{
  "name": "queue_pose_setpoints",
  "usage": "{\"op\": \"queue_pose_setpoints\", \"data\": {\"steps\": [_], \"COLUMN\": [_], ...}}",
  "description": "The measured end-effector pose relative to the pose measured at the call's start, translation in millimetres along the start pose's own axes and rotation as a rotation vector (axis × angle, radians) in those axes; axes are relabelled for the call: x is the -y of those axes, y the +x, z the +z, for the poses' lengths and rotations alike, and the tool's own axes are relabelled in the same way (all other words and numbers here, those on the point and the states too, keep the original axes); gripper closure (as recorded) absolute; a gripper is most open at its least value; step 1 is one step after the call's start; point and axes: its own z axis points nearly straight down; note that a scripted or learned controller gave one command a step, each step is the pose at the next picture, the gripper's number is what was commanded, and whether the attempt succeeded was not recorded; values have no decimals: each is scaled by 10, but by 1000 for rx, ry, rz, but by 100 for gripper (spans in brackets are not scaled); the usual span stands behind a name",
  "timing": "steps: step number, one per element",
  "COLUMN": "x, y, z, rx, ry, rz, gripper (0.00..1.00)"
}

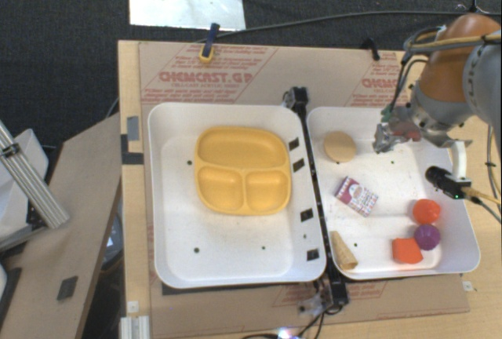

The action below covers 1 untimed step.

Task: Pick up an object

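My gripper [383,140] hangs over the upper part of the right bin [369,119], with nothing visible between its fingers. A round tan cookie [340,147] lies just to its left on the bin floor. Lower down lie a small pink and white packet [356,196], an ice-cream cone [343,249] by the front left corner, an orange ball [427,211], a purple ball [427,236] and an orange block [407,250] at the front right.
The left bin [169,196] holds a yellow three-compartment plate [240,170]. A black divider with clips [308,180] runs between the bins. A black part on a cable [445,182] sticks in over the right bin's right side.
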Motion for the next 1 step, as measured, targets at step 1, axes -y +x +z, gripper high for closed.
{"op": "queue_pose_setpoints", "data": {"steps": [1], "x": [-97], "y": [-56], "z": [-591], "rx": [1], "ry": [-2], "rz": [1], "gripper": [100]}}
